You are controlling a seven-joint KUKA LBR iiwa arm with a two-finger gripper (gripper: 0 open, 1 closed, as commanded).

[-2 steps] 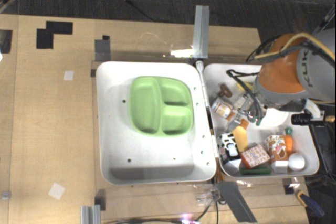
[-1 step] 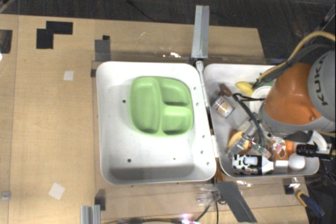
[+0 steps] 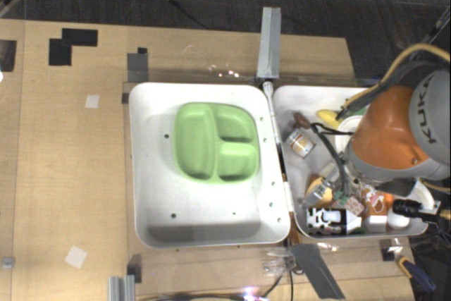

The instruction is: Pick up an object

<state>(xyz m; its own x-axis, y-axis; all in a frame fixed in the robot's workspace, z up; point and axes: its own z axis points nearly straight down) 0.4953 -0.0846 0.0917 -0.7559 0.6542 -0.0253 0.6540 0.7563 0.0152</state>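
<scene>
A divided tray (image 3: 215,142) lies in the left bin (image 3: 151,215); small items (image 3: 301,143) fill the right bin (image 3: 282,99).

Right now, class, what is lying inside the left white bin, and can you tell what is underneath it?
The left bin holds one green divided tray, resting flat near its middle. Bare white floor surrounds it. Whatever is beneath the tray is covered and cannot be seen.

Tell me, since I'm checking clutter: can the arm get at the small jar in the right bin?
Probably yes: the small jar lies uncovered near the right bin's left wall, beside the arm, nothing above it.
</scene>
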